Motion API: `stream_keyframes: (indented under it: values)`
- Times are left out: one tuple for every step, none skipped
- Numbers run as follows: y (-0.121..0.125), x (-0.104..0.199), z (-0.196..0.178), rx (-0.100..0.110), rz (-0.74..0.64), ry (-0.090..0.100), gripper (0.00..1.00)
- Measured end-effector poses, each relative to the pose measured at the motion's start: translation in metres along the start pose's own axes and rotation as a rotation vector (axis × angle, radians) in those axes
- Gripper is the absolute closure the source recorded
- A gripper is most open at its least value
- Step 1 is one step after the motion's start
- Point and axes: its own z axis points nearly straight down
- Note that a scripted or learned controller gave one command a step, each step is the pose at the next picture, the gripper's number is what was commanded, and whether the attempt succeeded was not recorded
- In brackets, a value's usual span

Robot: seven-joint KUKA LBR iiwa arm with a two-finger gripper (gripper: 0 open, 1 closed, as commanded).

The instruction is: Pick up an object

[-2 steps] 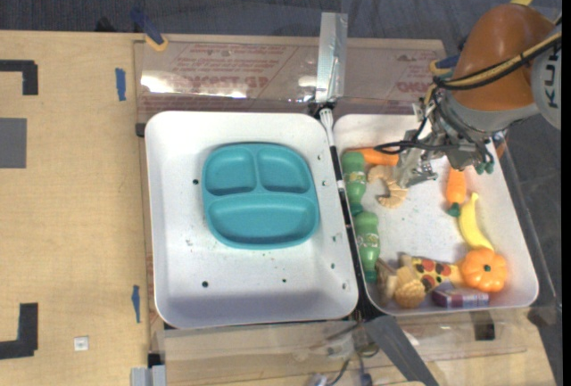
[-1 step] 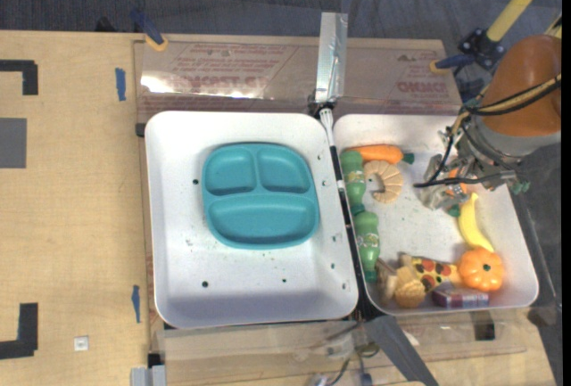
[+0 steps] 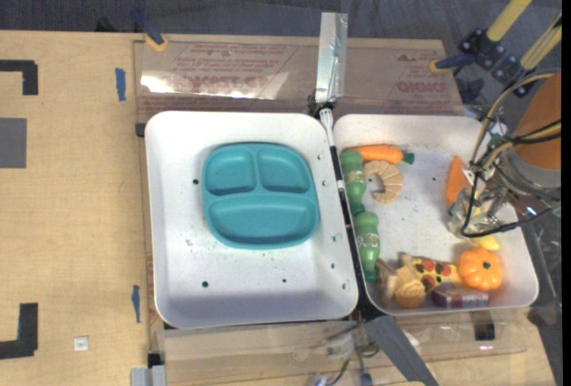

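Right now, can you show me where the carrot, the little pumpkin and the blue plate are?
carrot (image 3: 378, 153), camera view, middle of its orange body.
little pumpkin (image 3: 481, 270), camera view, its round orange middle.
blue plate (image 3: 260, 219), camera view, its large lower compartment.

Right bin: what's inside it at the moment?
The right bin holds a carrot, green pieces, a small pumpkin and other toy foods. The gripper covers whatever lies beneath it.

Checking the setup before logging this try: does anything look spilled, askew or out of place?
Nothing stands out. The teal divided plate lies flat in the left bin; the toy foods, including the carrot and pumpkin, all lie inside the right bin.
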Motion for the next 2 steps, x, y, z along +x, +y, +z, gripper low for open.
stream_keyframes:
  values:
    - [-0.054, -0.069, 0.002, 0.000, 0.347, -0.005, 1.00]
    - [-0.025, -0.124, 0.002, -0.001, 0.530, -0.005, 1.00]
